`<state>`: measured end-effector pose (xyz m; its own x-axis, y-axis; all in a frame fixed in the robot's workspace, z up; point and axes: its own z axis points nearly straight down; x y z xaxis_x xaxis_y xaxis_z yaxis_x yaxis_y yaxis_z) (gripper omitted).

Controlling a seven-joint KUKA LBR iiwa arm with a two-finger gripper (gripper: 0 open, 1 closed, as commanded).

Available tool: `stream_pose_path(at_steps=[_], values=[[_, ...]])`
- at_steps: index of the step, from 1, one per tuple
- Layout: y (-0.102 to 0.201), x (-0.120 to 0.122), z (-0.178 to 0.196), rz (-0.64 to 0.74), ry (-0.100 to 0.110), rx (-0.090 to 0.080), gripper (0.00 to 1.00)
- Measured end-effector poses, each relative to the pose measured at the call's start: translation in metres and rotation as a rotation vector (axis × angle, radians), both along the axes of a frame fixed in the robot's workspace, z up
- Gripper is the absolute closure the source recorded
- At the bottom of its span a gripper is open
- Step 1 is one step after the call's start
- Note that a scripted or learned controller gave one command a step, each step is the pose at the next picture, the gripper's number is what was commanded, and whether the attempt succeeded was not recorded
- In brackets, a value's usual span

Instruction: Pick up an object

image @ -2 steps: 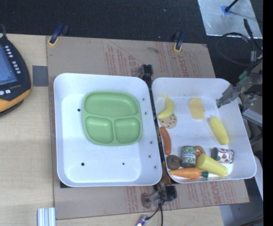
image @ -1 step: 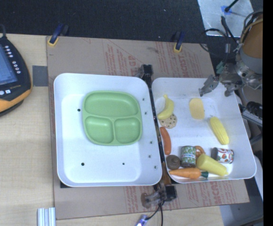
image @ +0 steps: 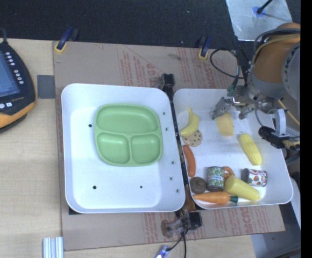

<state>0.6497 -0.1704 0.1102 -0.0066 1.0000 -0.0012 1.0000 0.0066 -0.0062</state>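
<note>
Two-finger metal gripper (image: 227,107) over right white bin (image: 285,198), jaws spread wide, holding nothing. Pale yellow block (image: 225,125) just below the fingertips, near yellow corn cob (image: 249,148). Best lowered straight, centred astride the block, then closed.

Two white bins sit side by side: the left bin (image: 75,144) and the right bin (image: 277,195). The left one holds one green divided plate (image: 128,134). The right one holds ten small things: one banana (image: 190,123), one cookie (image: 192,138), one sausage (image: 189,160), one pale yellow block (image: 225,124), one corn cob (image: 249,148), two cans (a green one (image: 215,178) and a red-and-white one (image: 255,177)), one brown round piece (image: 198,185), one carrot (image: 214,199) and one yellow pepper-like piece (image: 242,188). Outside the bins there is one control tablet (image: 2,87), and two yellow clamps (image: 63,40) (image: 203,47) at the board's far edge.
</note>
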Motion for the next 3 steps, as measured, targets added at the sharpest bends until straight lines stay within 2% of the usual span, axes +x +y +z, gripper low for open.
stream_pose_path(at_steps=[1,2,3], values=[[-0.014,-0.017,-0.018,-0.001,-0.001,-0.001,0.0],[-0.042,0.0,0.074,-0.004,-0.006,0.0,0.0],[-0.017,0.006,0.016,-0.001,-0.001,0.001,0.0]])
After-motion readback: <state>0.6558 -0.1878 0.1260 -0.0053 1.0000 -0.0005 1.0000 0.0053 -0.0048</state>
